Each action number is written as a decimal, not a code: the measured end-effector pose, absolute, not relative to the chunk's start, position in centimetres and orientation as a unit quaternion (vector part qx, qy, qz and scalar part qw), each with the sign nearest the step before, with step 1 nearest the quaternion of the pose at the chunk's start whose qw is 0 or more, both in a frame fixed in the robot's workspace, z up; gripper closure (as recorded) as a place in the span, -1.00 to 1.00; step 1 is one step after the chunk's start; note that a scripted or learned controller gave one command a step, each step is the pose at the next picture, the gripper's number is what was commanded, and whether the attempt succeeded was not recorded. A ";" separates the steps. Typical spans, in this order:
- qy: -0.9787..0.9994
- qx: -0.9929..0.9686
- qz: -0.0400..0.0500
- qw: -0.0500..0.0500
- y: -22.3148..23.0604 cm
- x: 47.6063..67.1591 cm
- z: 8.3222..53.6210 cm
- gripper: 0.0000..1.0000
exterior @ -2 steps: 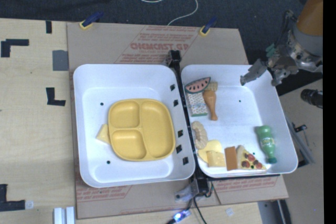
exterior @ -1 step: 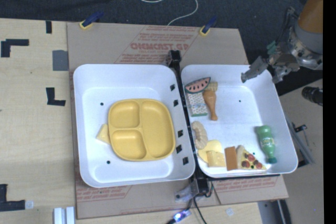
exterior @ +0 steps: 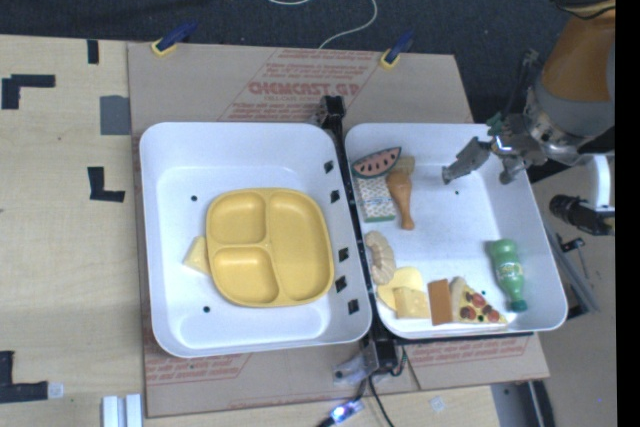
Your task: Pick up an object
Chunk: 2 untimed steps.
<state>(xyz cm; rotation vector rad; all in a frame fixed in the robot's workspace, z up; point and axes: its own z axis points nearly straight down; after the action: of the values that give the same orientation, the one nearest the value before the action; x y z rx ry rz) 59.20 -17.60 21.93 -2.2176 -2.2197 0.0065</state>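
From the camera view, the arm enters at 3 o'clock and its pincer (exterior: 478, 162) hovers over the right bin (exterior: 450, 225) near that bin's 1 o'clock corner, fingers spread apart and grasping nothing. In the right bin, a watermelon slice (exterior: 377, 162) and a chicken drumstick (exterior: 402, 195) lie at 10 o'clock, a green bottle (exterior: 507, 272) at 4 o'clock, and a pizza slice (exterior: 474, 305) beside cheese pieces (exterior: 404, 291) along 6 o'clock. The left bin (exterior: 165, 245) holds a yellow divided plate (exterior: 269, 247).
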 end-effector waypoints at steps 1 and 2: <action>-0.708 -0.707 0.002 0.002 -17.0 59.2 17.4 -1.00; -0.708 -0.706 0.002 0.001 -17.2 59.5 13.0 -1.00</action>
<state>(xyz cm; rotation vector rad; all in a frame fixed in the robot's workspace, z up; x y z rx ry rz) 59.53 -17.25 12.96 -2.2174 -2.2214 0.0060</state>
